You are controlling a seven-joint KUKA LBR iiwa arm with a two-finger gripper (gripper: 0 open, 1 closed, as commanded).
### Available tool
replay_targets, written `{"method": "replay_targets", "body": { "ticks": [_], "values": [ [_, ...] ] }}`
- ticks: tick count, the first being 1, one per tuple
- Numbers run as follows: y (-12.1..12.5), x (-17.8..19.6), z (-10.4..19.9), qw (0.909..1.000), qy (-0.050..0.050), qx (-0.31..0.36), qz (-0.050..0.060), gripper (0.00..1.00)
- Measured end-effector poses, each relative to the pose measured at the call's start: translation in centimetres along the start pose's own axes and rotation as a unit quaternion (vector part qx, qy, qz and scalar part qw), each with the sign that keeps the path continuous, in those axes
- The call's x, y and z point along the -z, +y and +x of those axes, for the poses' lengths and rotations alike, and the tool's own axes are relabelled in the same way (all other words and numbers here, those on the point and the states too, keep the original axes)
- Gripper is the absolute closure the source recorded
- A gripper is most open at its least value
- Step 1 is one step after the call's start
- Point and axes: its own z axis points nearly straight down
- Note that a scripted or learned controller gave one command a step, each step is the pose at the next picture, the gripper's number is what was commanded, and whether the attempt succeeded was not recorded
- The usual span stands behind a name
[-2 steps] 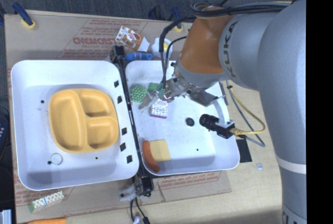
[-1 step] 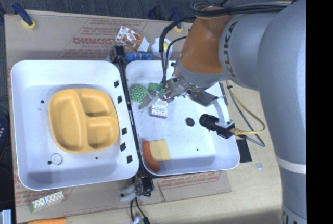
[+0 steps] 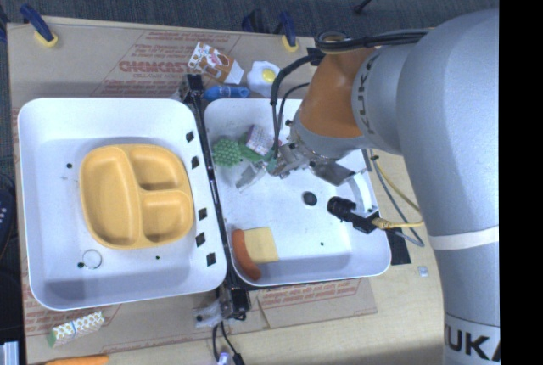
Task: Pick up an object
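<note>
Grey arm (image 3: pixel 441 117) reads "KUKA"; cardboard sheet (image 3: pixel 153 66) lettering illegible. Tool (image 3: pixel 273 161) low in right bin (image 3: pixel 373 257), by green object (image 3: pixel 226 152); finger state can't be made out, wrist blocks it

The scene is viewed by one fixed camera from above, at a slant. Both white bins (image 3: pixel 34 185) are framed at mid-frame from fairly near, and the frame's right is taken up by the arm (image 3: pixel 441 117).

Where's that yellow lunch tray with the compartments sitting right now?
The yellow tray lies flat in the middle of the left bin, as the camera sees it, across the divider from the right bin where the gripper is reaching.
</note>
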Motion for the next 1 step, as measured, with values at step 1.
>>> {"method": "replay_targets", "body": {
  "ticks": [1],
  "values": [
    [5.00,-1.35,-3.22,0.9966,0.013,0.078,0.024,0.00]
  ]
}}
